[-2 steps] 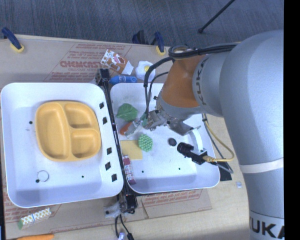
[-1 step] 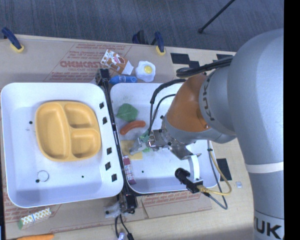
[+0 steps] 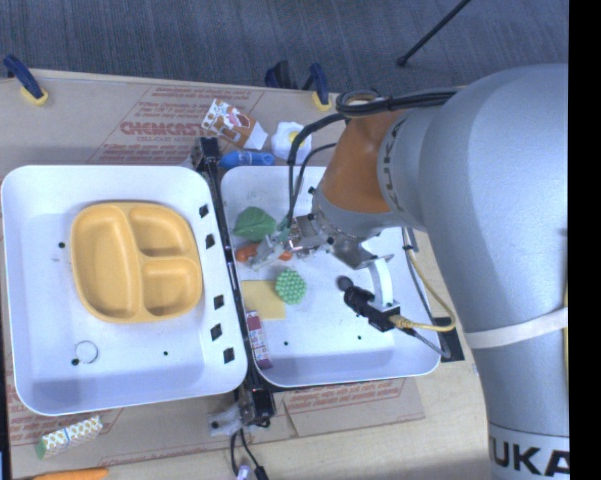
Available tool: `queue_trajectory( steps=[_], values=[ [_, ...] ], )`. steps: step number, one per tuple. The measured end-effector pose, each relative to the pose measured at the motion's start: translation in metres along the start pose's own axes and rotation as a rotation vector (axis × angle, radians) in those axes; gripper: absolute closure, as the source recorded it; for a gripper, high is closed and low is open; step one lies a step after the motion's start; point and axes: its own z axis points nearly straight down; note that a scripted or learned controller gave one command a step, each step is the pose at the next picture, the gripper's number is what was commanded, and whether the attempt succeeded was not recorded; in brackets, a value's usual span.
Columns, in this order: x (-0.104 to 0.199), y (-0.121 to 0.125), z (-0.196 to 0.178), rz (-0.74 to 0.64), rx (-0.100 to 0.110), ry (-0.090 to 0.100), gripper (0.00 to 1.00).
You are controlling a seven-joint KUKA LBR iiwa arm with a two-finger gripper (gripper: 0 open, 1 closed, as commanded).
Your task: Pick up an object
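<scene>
Bench topped with printed cardboard point(image 3: 130, 128), two white bins side by side. Gripper point(image 3: 286, 240) low in right bin point(image 3: 400, 363), near its left wall, between green leaf-shaped piece point(image 3: 252, 221) and small orange item point(image 3: 245, 254); contact unclear, and cannot tell whether gripper is apart or together. Green bumpy ball point(image 3: 290, 286) just below gripper. Yellow flat block point(image 3: 264, 299) touching ball's left side. Dark red packet point(image 3: 256, 344) along same bin's left wall, nearer front. Left bin point(image 3: 20, 268) holds yellow divided tray point(image 3: 135, 261), with small clear ring point(image 3: 85, 351) near front-left corner. Blue clamp point(image 3: 26, 80) on cardboard's far left corner.
</scene>
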Motion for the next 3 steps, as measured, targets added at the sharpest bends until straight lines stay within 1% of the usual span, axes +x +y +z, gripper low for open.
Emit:
queue_trajectory(
  steps=[1, 2, 3],
  values=[
    [-0.006, 0.042, 0.0, 0.224, 0.0, -0.001, 0.0],
    [-0.005, 0.042, -0.01, 0.218, 0.002, 0.0, 1.0],
    [-0.002, 0.073, -0.129, -0.052, -0.002, -0.002, 1.0]
  ],
)
